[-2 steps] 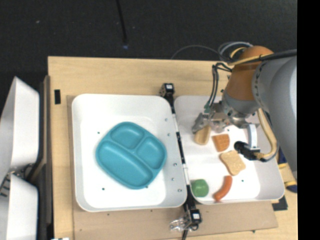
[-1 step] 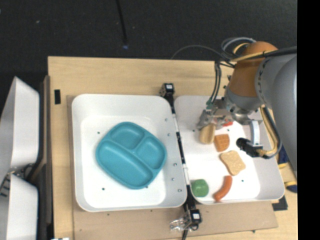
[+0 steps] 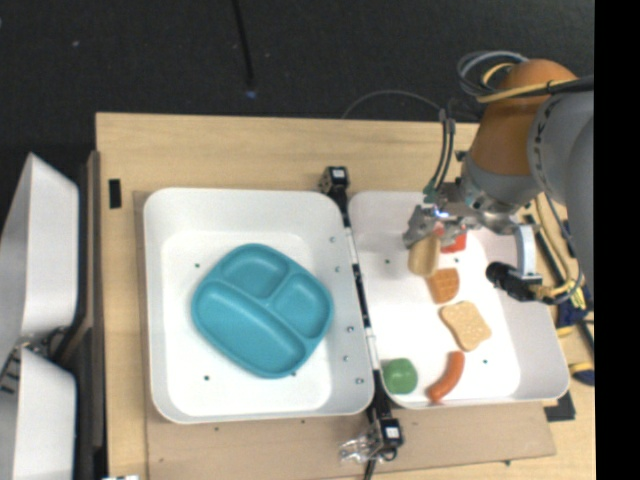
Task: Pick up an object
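Camera view looks down on two white bins, and the right bin (image 3: pixel 520 368) serves as the landmark; the gripper (image 3: pixel 432 230) hangs over that bin's upper left part, its fingers closed on a tan, cylinder-like piece (image 3: pixel 424 256) that shows between them and hangs below; a small red item (image 3: pixel 457 238) sits just beside the gripper, partly hidden, so what it is cannot be told. Lower in the right bin lie loose toy foods, spread apart, probably so each offers a clean grasp: an orange piece (image 3: pixel 444 286) just below the held one, a toast slice (image 3: pixel 466 324) near the bin's middle, a sausage (image 3: pixel 446 377) and a green round item (image 3: pixel 400 374) by its lower edge. Left of the right bin, the other bin (image 3: pixel 160 298) holds a teal divided plate (image 3: pixel 262 309); it looks a likely drop place, though that is a judgement. The pick appears made; a lift would confirm it.
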`<action>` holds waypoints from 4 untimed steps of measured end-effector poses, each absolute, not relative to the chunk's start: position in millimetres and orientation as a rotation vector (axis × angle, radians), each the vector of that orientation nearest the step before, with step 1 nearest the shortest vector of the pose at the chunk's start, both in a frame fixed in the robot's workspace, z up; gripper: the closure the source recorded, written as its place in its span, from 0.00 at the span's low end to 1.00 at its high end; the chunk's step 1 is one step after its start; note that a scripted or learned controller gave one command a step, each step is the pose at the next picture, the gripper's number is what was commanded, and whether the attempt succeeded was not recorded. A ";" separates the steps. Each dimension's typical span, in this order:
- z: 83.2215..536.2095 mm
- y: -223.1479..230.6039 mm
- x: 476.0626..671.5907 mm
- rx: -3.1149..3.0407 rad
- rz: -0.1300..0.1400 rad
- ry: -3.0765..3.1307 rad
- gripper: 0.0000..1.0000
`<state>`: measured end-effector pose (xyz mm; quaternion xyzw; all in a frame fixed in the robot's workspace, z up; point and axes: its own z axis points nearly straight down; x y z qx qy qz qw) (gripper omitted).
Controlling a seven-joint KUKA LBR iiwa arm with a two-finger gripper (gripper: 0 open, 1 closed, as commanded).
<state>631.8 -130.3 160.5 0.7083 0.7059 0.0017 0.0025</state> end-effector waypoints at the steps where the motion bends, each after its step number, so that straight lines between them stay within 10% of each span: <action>1: 225.6 -132.9 636.2 2.214 0.007 2.218 1.00; 4: 267.1 -27.3 641.7 2.215 0.000 2.230 1.00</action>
